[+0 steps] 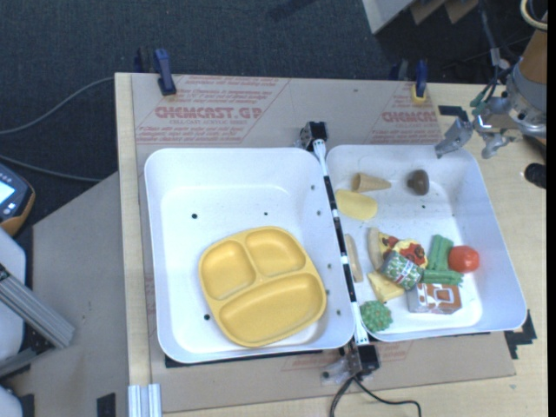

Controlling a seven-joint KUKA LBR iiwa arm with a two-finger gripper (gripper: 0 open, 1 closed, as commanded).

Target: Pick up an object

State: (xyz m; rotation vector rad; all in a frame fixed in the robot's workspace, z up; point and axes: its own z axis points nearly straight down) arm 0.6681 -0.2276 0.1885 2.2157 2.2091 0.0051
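Note:
The right bin (pixel 491 233) holds a heap of toy food: a tan cone (pixel 372 182), a brown ball (pixel 419 181), a pale yellow piece (pixel 356 205), a red tomato (pixel 465 259), a green pepper (pixel 440 252), a patterned can (pixel 401 270), a small printed box (pixel 434 299) and a broccoli floret (pixel 376 316). My gripper (pixel 473 140) hangs above the bin's far right corner, behind and to the right of the brown ball. Its fingers are spread open with nothing between them.
The left bin (pixel 174 189) carries a yellow divided tray (pixel 261 285) in its near half. A black clip (pixel 314 134) joins the bins at the back. Blue clamps (pixel 162 69) grip the bench's far edge.

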